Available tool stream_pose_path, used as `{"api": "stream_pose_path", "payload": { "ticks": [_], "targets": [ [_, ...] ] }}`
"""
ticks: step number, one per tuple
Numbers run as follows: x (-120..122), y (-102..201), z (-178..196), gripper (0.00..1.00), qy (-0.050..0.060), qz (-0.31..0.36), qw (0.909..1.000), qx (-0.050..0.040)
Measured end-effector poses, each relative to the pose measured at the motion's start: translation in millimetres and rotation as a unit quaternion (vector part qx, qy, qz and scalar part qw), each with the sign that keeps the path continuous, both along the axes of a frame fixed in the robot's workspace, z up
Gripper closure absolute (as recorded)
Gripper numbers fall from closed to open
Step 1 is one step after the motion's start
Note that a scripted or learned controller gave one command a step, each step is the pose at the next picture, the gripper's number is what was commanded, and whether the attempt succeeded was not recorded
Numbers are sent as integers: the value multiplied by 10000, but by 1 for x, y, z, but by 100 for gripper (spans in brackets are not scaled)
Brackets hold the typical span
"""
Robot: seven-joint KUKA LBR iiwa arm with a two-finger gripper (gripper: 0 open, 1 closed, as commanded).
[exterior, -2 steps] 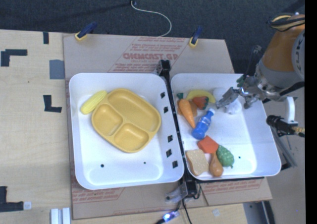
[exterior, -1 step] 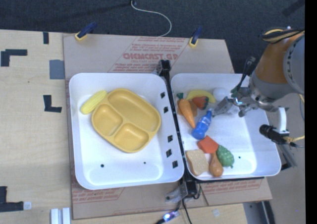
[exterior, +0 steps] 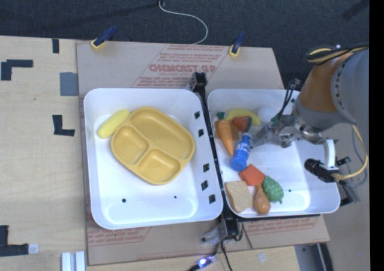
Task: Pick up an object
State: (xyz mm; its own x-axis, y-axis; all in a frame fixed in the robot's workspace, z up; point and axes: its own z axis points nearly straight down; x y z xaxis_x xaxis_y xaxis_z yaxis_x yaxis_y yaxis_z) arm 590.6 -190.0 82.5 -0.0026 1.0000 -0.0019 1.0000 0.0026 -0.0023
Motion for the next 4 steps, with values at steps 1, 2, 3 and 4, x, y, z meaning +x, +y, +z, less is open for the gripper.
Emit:
{"api": "stream_pose_path", "payload": {
  "ticks": [1, 2, 3, 4],
  "targets": [
    [1, 0, 12, 100, -12, 4, 10000, 1],
    [2, -9, 68, 100, -32, -6, 10000, 2],
    [10, -11, 129, 100, -39, -4, 10000, 0],
    [11, -10, 142, 100, -10, -7, 10000, 12]
  ]
}}
